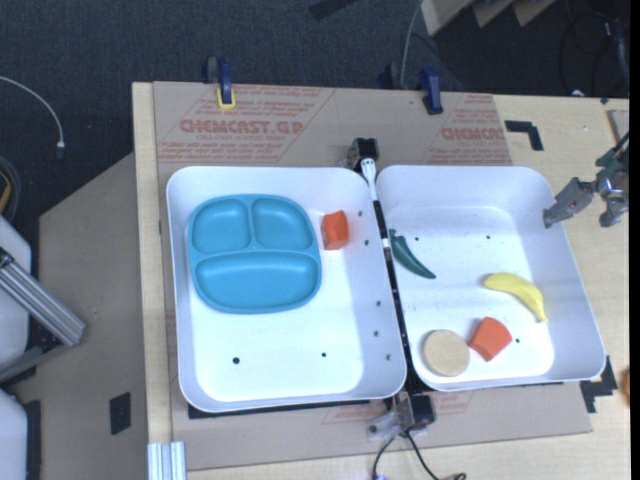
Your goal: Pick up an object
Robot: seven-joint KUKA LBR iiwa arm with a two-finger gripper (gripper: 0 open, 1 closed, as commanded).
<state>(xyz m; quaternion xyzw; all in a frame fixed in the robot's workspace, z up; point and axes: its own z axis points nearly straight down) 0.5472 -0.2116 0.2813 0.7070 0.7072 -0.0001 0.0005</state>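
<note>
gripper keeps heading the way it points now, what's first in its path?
The gripper sits at the right bin's right rim, seemingly aimed leftward and down. Likely bare bin floor first; the banana is the nearest object, but below that line. Depth is unclear from one view.

We look down on a bench [150, 268] carrying two shallow white bins side by side. The left bin [290, 368] holds a blue divided plate [255, 253] in its upper left part, and a small orange block [335, 229] stands just beside the plate's right edge. In the right bin [470, 203] we see a green pepper-like piece [409, 255] near the left wall, a yellow banana [517, 293] towards the right, and, at the lower edge, a tan round disc [445, 352] just beside a red-orange wedge [490, 337]. At the right edge of the frame the gripper [588, 204] hangs over the right bin's upper right rim, with nothing between its fingers.
</note>
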